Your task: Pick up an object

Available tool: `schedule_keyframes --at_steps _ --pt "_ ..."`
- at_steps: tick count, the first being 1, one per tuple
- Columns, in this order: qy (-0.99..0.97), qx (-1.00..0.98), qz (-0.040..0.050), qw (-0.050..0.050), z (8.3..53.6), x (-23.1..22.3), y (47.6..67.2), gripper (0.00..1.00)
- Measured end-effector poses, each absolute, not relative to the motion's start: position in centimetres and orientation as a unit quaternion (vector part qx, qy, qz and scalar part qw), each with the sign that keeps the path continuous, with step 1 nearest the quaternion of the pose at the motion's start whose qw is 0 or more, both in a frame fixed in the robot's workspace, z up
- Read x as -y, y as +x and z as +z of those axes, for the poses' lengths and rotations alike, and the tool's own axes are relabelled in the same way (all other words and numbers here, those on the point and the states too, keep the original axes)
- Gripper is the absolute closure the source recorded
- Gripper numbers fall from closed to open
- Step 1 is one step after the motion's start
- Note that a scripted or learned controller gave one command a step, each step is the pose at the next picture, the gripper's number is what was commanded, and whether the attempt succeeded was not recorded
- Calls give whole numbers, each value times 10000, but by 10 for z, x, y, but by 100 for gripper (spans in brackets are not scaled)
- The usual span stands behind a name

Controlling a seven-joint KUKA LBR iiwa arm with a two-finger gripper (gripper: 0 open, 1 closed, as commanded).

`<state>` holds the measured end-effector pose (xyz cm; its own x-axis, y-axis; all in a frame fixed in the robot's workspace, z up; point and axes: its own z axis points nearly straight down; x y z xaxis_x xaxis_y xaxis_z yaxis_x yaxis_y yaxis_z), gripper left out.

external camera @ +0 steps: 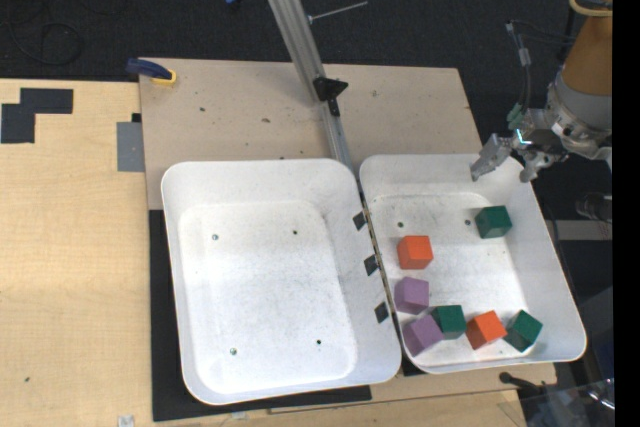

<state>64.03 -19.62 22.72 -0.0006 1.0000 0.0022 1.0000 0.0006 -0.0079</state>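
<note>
gripper (510,158) hung over right bin's (560,315) back edge | fingers spread wide, held nothing | green block (493,221) sat just below

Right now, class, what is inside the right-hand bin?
The right bin holds seven blocks: two orange, two purple and three green. Any smaller thing behind the clustered blocks would be hidden.

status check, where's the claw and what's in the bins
Claw open, nothing in it, over right bin's far edge. Nearest: green cube, apart from it. Six more blocks lie nearer the camera. Nothing in the way.
</note>
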Motion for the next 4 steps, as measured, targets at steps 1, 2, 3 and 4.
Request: schedule_keyframes --at_steps 1,2,3,4 --pt "-7055 7087 12 15 230 196 641 0" --pt "-7060 7082 21 30 181 201 647 0" --pt "-7057 7085 18 33 124 191 649 0" --pt "-7049 7093 11 14 89 190 649 0"
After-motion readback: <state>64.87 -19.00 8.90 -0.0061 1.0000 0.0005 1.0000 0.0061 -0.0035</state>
